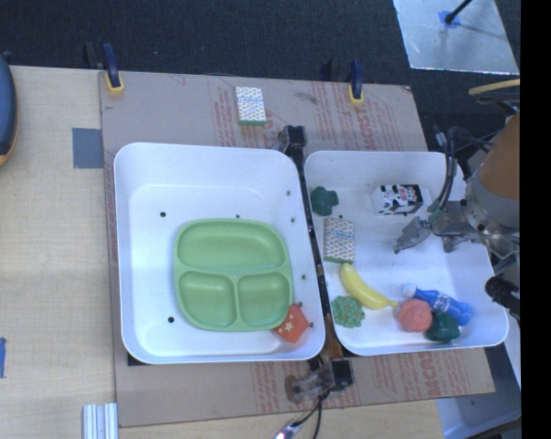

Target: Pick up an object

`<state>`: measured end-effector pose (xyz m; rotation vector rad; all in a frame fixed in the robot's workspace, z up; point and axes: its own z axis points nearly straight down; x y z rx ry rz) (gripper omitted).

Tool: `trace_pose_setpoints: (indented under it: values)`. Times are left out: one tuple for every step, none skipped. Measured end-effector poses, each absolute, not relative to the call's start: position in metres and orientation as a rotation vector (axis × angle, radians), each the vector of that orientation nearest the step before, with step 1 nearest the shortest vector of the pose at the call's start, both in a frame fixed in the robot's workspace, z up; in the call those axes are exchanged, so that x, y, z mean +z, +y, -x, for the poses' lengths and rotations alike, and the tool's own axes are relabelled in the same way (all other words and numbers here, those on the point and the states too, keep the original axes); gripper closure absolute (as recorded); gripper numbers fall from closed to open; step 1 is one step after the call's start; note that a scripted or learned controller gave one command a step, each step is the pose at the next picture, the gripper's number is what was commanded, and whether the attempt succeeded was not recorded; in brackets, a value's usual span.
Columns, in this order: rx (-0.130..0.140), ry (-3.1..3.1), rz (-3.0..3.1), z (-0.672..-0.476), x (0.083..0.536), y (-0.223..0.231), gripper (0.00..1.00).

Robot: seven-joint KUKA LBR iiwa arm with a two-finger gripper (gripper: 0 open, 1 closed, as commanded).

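Note:
My gripper (414,236) hangs over the middle of the right bin (439,163), with the grey arm (494,195) coming in from the right. It sits over bare bin floor, below a black-and-white cow toy (398,198) and to the right of a checkered sponge (338,240). Nothing shows in its grasp. A yellow banana (362,287) lies lower left of it. Along the bin's front lie a green knobbly toy (348,312), a pink ball (414,315), a blue object (441,301) and a dark green object (444,329). Another dark green toy (323,199) rests at the bin's upper left.
The left bin (138,245) holds a green divided plate (231,274) and an orange toy (293,323) at its front right corner. A second checkered block (249,104) lies on the cardboard behind the bins. Cables run by the bins' shared wall.

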<state>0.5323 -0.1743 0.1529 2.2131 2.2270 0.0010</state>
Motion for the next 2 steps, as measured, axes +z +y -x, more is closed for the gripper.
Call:
trace_pose_setpoints:
  values:
    - [0.004, 2.234, -2.207, -0.5769, 0.1942, -0.0816, 0.0]
    - [-0.005, 2.233, -2.215, -0.5742, 0.2019, -0.0867, 1.0]
